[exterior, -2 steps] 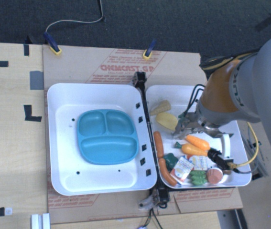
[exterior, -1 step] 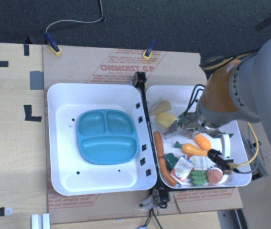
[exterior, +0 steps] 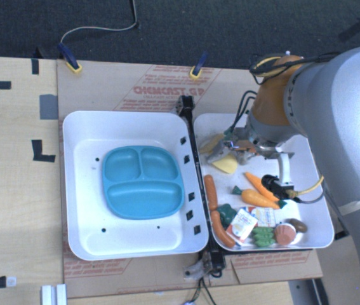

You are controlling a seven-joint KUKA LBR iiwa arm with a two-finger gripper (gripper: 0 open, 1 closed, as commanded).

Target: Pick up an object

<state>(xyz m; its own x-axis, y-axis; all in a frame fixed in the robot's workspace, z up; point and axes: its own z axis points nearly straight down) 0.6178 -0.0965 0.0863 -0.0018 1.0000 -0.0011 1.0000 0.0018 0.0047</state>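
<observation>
The right bin holds several toy foods: a pale yellow piece, two orange carrots, a red-brown sausage, another sausage, a small printed packet, a green broccoli and a round reddish piece. My gripper reaches down into the upper left of this bin, just above the yellow piece. The grey arm with its orange band covers the bin's upper right.
The left bin carries a blue divided plate. A black clip strip runs between the bins. Yellow and blue clamps hold the cardboard sheet at the back. A cable lies on the dark floor.
</observation>
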